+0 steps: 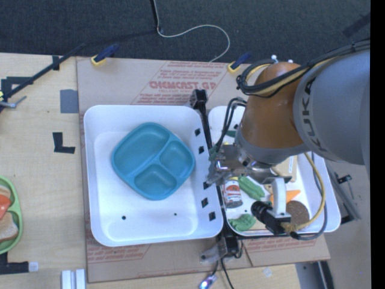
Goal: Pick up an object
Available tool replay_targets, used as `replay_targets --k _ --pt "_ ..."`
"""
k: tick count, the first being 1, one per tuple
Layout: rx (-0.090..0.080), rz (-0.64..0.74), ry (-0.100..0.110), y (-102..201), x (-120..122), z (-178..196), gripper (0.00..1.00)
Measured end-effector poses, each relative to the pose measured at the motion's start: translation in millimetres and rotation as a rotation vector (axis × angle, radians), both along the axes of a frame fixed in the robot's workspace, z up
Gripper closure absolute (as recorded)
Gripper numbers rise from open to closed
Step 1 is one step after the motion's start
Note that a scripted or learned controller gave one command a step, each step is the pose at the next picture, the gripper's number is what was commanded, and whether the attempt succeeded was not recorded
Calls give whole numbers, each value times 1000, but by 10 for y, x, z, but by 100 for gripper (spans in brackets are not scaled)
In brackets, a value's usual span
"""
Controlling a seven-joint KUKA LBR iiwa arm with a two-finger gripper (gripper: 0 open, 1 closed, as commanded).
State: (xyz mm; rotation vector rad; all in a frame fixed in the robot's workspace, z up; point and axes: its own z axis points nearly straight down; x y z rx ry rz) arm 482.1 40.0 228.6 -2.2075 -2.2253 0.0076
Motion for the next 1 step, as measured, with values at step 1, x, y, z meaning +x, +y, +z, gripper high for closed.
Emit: replay_targets --k 1 --pt "1 -3 -17 176 25 1071 100"
